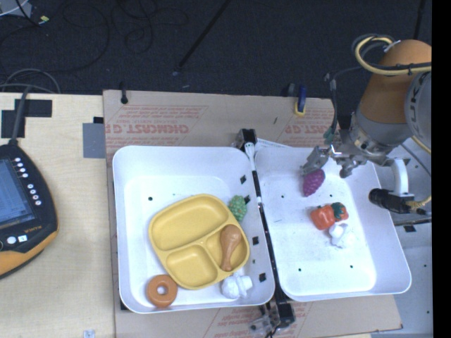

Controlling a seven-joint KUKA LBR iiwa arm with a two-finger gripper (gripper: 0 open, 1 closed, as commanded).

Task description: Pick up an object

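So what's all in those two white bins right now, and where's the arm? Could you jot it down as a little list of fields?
left bin: yellow divided plate with a toy chicken drumstick in one compartment; toy donut, small white toy and green toy beside the plate
right bin: purple grape bunch, orange-red toy vegetable with a green top, small white piece
arm: reaches in from the right, over the right bin's far side
gripper: just above the grape bunch; a grip cannot be confirmed
left of bench: control pendant
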